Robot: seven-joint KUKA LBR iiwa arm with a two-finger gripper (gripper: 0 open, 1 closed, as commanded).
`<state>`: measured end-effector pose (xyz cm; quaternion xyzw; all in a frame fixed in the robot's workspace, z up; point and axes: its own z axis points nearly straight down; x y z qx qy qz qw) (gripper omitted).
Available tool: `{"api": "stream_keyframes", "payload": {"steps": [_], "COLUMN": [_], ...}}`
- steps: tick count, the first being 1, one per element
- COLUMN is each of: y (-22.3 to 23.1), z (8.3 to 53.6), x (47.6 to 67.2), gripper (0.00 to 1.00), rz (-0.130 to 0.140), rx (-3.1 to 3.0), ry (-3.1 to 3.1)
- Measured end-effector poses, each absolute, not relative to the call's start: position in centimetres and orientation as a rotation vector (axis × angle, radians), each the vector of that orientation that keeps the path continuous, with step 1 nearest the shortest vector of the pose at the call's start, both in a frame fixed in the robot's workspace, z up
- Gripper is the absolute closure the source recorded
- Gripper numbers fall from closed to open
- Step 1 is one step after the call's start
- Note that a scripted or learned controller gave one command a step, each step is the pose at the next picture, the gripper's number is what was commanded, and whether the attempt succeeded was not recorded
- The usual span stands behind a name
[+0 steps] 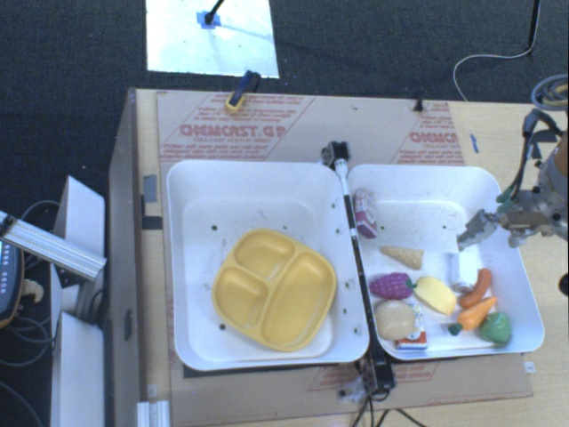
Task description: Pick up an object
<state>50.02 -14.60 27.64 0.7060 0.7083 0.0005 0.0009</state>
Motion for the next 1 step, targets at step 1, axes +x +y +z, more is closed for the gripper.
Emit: {"api": "stream_keyframes", "payload": {"steps": [1], "y": [-10.44], "z": [15.67], "x": [52.98], "gripper": [0.0], "rz": [-0.001], "rx": [2.219], "ry": [2.225]}}
